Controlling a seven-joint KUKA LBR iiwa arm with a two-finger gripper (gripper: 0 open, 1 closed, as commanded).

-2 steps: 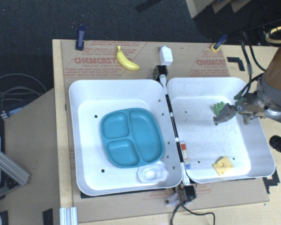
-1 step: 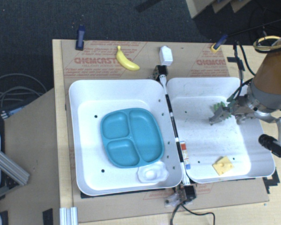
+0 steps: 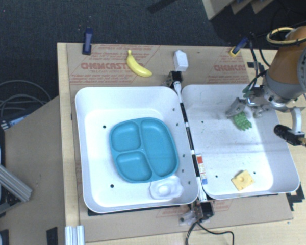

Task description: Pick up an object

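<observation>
Camera view: upper right of the frame, the gripper (image 3: 247, 107) spreads wide just above a green object (image 3: 242, 121) in the right bin (image 3: 219, 157); a yellow piece (image 3: 242, 180) lies well apart, lower right.

Gripper (image 3: 246, 107) over green obj (image 3: 241, 120) in rt bin (image 3: 219, 152), blue tray (image 3: 143, 149) left

We saw a small green bumpy object (image 3: 241, 120) lying in the right bin (image 3: 219, 157), near its far right side. A small yellow block (image 3: 242, 180) lay flat near that bin's near edge, well apart from it.
</observation>
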